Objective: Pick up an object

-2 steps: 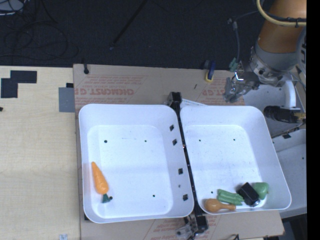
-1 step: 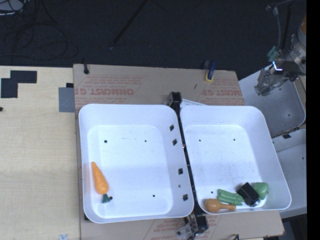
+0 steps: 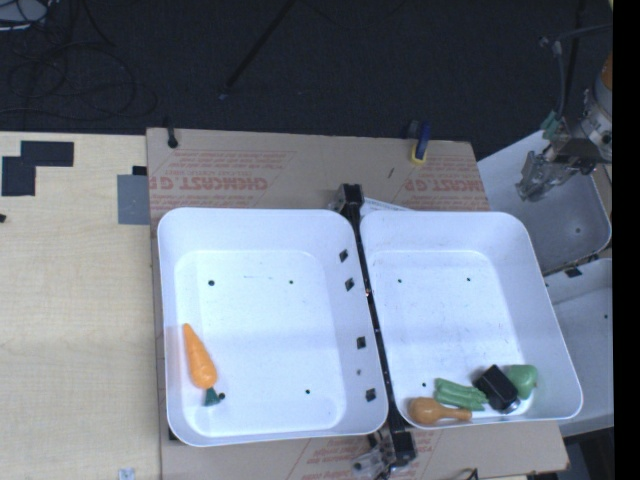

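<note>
- Note that the gripper [image 3: 533, 175] sits off the right bin's [image 3: 455, 233] far right corner; you cannot tell its state.
- Nearest targets cluster in that bin's near right corner: black block [image 3: 497, 387], green pods [image 3: 459, 394].

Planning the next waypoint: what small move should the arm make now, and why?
Probably swing the claw left and down over the right bin. It sits outside the bins at the upper right, while the nearest objects cluster in that bin's bottom corner: black block, green pieces, orange gourd.

upside-down red "chemcast gp" on cardboard sheet [image 3: 300, 173]
</note>
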